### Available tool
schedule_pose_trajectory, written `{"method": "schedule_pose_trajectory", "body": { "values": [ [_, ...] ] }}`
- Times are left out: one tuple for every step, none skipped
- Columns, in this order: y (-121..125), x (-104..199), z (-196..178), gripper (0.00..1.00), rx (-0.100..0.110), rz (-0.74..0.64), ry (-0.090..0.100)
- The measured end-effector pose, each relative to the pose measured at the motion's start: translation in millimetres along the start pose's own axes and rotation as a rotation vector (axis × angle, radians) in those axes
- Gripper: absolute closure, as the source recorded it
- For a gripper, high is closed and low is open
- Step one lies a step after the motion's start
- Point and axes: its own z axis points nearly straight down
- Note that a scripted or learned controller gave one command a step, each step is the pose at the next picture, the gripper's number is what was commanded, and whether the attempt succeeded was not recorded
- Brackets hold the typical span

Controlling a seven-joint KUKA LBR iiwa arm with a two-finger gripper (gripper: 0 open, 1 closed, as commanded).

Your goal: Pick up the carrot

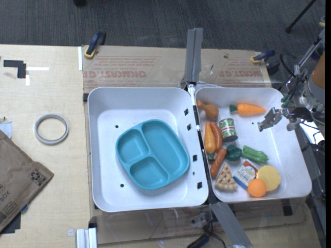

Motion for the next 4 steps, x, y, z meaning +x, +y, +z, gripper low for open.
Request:
{"method": "schedule_pose_trajectory", "body": {
  "values": [
    [59,-51,-15,0.00,-0.003,-0.045,-0.002],
    [112,-51,69,0.00,-0.003,0.073,-0.002],
    [106,-5,137,0.00,-0.005,0.104,-0.001],
    [118,-15,136,0.00,-0.005,-0.034,-0.002]
  ]
}}
